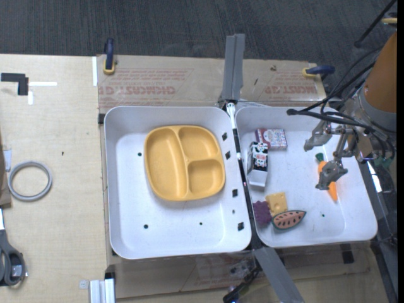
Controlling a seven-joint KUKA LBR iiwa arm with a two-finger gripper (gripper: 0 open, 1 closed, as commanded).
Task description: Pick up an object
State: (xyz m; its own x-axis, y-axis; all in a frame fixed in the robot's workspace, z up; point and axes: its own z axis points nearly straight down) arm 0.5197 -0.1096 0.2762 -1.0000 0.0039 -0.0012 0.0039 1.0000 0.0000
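From my remote station, the gripper (329, 163) hangs over the right bin (353, 229), its metal fingers (329, 175) spread part-way and pointing down, with nothing visibly clamped between them. A toy carrot (330, 187), orange with a bit of green at its top end, lies on the bin floor right under the nearer fingertip; I cannot tell whether the finger touches it.

To the fingers' left, across open white floor, a small pink-and-white carton (272, 138) lies flat near the bin's far wall; its printing is too small for me to read. Just nearer than that, a black-and-white cow-pattern milk carton (258, 163) lies along the left wall, any lettering on it unreadable. Further toward the camera and still left of the fingers sit a yellow cheese wedge (276, 202), a watermelon slice (288, 219) with dark seeds, and a purple grape bunch (261, 213) tucked against the wall.

The left bin (126, 232) holds a yellow divided plate (184, 163), well apart from the fingers. Behind both bins, brown cardboard (158, 86) carries red printed lettering that appears upside down and which I cannot make out. On the bench far left lies a grey tape ring (28, 181).
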